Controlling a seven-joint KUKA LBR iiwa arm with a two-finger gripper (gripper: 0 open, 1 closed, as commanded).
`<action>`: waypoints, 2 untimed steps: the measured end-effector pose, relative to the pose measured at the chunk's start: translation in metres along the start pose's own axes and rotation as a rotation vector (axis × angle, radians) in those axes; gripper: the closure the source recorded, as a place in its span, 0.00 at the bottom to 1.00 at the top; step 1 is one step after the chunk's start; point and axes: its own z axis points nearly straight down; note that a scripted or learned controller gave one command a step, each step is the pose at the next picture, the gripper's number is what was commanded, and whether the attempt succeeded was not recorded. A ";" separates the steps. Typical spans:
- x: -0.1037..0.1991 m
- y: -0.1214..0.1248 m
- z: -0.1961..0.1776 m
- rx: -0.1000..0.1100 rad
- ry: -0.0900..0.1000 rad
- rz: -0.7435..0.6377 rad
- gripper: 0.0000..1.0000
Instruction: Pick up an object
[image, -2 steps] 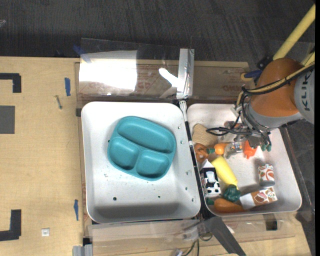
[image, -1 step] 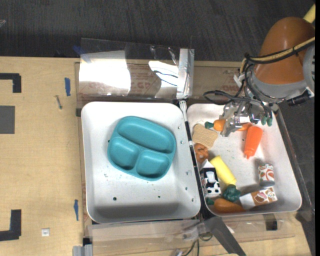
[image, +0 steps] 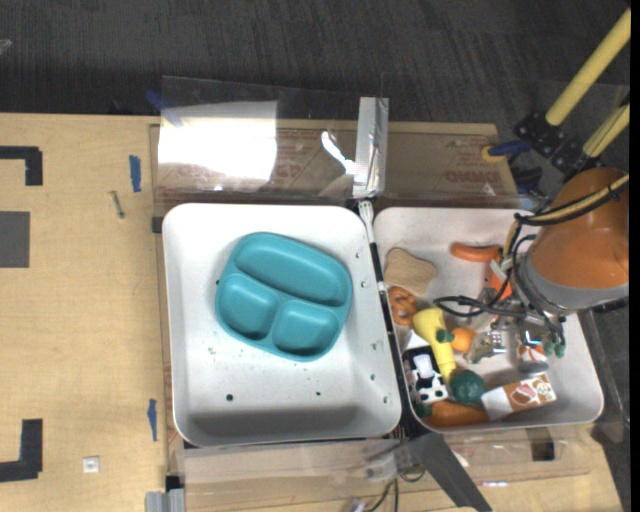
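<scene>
The right bin (image: 590, 395) holds a heap of toy food. A tan bread slice (image: 409, 268) lies at its back left, with an orange sausage shape (image: 473, 252) behind it. A yellow piece (image: 431, 327), a black-and-white block (image: 426, 376), a dark green ball (image: 466, 385), an orange carrot (image: 456, 412) and a small printed carton (image: 526, 393) crowd the front. My gripper (image: 503, 338) hangs low over the middle of this bin, just right of the yellow piece and above the green ball. The arm's orange band (image: 590, 240) covers the bin's right side.
The left bin (image: 190, 380) carries a teal divided plate (image: 285, 293) near its centre. A clear upright divider (image: 371, 150) stands behind the seam between the bins. Yellow bars (image: 595, 65) cross the top right corner. Tan bench surface (image: 70, 330) stretches to the left.
</scene>
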 end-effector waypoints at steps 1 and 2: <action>0.001 0.019 -0.121 0.000 -0.002 0.300 1.00; -0.084 0.077 -0.124 -0.003 0.003 0.225 1.00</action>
